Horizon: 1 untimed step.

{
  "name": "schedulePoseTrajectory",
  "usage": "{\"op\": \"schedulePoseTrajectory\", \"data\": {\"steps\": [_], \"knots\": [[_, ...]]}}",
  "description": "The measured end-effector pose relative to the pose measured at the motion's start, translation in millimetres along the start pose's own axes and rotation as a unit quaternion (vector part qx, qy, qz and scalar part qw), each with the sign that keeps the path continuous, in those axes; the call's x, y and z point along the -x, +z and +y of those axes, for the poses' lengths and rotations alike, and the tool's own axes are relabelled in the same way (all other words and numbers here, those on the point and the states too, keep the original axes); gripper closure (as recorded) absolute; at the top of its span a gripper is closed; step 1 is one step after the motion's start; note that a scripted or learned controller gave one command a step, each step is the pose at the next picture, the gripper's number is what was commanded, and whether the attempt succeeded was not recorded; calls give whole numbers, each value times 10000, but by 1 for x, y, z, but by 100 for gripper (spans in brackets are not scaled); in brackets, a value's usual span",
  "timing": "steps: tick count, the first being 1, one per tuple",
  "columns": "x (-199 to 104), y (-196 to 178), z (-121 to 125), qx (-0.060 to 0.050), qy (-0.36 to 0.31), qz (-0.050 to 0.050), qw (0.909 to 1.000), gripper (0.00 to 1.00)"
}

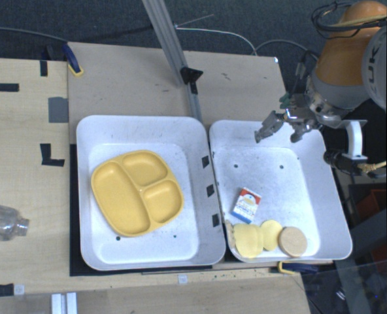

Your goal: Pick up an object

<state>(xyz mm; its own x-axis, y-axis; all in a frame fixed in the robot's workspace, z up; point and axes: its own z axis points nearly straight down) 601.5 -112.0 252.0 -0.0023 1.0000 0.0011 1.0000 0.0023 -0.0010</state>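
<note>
My gripper hangs above the far edge of the right bin, fingers spread open with nothing between them. Well below it in that bin lies a small white, red and blue carton. At the bin's near edge sit two pale yellow round pieces and a tan round disc, side by side. A yellow divided plate rests in the left bin.
A grey metal pole slants down from the top to the gap between the bins. A clear plastic bottle lies on the bench at the far left. The arm's orange band is at the upper right.
</note>
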Motion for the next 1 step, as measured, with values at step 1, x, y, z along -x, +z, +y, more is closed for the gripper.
{"op": "schedulePoseTrajectory", "data": {"steps": [1], "knots": [[-16,106,45,-36,1,-7,10000,0]]}}
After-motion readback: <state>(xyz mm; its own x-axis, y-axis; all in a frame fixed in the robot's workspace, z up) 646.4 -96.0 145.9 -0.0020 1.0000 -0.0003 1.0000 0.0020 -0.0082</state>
